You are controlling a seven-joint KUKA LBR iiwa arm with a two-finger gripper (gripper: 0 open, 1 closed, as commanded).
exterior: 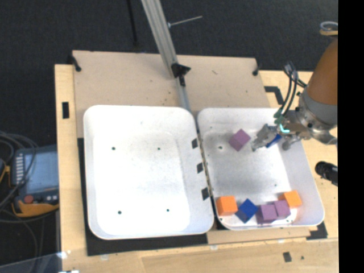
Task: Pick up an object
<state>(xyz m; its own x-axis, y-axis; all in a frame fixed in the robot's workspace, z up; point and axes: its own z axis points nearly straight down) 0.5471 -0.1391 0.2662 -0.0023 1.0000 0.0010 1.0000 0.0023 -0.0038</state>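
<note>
Currently hand (272, 140) hovers in the right bin (301, 169) near its far edge, just beside the lone purple cube (240, 139). Cannot tell how far open it is; nothing visibly held. Suggest centring over the cube, squaring to its faces, then descending.

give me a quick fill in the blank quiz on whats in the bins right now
1. All the blocks lie in the ____ bin as the camera sees it.
2. The block nearest the gripper is ____ in colour.
3. The blue block sits just right of an ____ block.
4. Along the right bin's near edge lie ____ blocks in all.

Missing words: right; purple; orange; five
</note>
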